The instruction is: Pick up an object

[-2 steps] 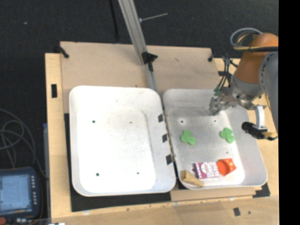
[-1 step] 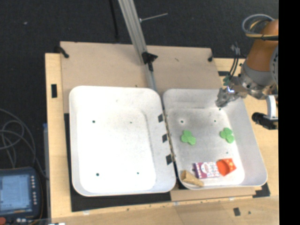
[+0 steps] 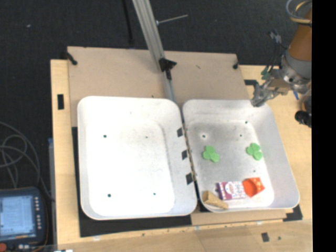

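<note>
The right bin (image 3: 273, 125) holds two green clover-shaped pieces, one (image 3: 210, 154) near its middle and one (image 3: 254, 151) toward its right side. Along its near edge lie a purple and white packet (image 3: 231, 190), an orange-red block (image 3: 253, 186) touching the packet's right end, and a tan piece (image 3: 214, 199) at the near left corner. My gripper (image 3: 259, 97) hangs over the far right corner of the right bin, well away from all these objects. Nothing shows between its fingers.
The left bin (image 3: 89, 140) lies beside the right one, joined by black clips (image 3: 185, 154). A slanted metal post (image 3: 149, 30) rises behind the bins. A tablet screen (image 3: 18, 214) sits at the lower left, off the bench.
</note>
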You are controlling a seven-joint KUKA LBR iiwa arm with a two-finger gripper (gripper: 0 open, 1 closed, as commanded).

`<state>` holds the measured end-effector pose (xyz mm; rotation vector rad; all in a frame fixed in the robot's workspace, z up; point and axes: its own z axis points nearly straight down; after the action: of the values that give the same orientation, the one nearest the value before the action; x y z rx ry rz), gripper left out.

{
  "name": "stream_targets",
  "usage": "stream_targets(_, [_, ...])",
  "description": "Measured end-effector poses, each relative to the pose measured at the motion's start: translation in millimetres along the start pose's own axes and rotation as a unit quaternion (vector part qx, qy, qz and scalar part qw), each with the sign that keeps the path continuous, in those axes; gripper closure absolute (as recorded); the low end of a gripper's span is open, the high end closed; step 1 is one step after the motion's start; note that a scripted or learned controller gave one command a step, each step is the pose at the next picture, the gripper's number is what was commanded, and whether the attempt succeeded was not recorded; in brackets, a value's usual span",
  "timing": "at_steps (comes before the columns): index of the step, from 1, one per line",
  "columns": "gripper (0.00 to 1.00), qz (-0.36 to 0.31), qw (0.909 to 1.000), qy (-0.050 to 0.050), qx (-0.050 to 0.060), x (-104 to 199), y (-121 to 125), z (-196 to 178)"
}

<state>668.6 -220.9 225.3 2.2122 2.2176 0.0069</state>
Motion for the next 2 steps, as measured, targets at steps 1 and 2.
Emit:
stream_targets(1, [1.00, -0.001, 1.0000, 0.000, 0.000, 6.3, -1.3, -61.7])
stream_targets(2, [1.00, -0.001, 1.0000, 0.001, 0.005, 56.5, -4.0, -45.0])
